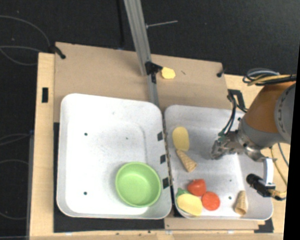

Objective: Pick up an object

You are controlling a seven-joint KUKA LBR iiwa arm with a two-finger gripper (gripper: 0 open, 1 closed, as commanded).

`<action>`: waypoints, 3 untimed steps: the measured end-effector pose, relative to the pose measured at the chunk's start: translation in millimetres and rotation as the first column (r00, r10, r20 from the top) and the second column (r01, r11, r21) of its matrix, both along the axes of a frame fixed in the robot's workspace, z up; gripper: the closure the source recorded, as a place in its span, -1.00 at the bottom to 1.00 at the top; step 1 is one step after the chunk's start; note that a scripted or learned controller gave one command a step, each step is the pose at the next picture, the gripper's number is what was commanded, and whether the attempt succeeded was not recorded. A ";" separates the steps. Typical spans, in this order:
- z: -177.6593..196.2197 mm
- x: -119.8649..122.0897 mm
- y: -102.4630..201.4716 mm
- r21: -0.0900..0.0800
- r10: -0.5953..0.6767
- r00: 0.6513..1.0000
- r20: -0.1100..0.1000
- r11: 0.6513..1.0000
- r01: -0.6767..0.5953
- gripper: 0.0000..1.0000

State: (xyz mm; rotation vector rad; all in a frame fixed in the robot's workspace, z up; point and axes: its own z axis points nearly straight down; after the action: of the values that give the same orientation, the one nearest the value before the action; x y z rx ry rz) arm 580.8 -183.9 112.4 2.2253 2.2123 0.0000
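My gripper (219, 150) hangs over the middle of the right bin (212, 122), above bare floor. To its left lie a pale yellow oval piece (180, 138) and a tan cone (186, 160). Along the bin's front sit a red tomato (197, 187), an orange-red ball (211, 200) and a yellow lemon-like piece (189, 204). A second tan cone (241, 202) rests at the front right. Nothing shows between the fingers.
A green bowl (138, 184) stands at the front right of the left bin (87, 116). A slanted metal pole (139, 37) rises behind the bins, with a small yellow object (168, 73) on the board beside it. Cables hang by the arm's wrist.
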 end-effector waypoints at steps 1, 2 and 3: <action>64.4 0.4 -3.8 0.001 0.003 1.000 0.005 1.000 -0.003 1.00; 116.2 2.1 -5.0 0.001 0.009 1.000 0.005 1.000 -0.009 1.00; 118.2 -17.5 45.3 0.003 0.012 1.000 -0.001 1.000 -0.012 1.00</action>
State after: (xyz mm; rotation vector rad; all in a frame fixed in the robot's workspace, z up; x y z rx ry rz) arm 563.2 -138.5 230.7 2.2144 2.2273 0.0020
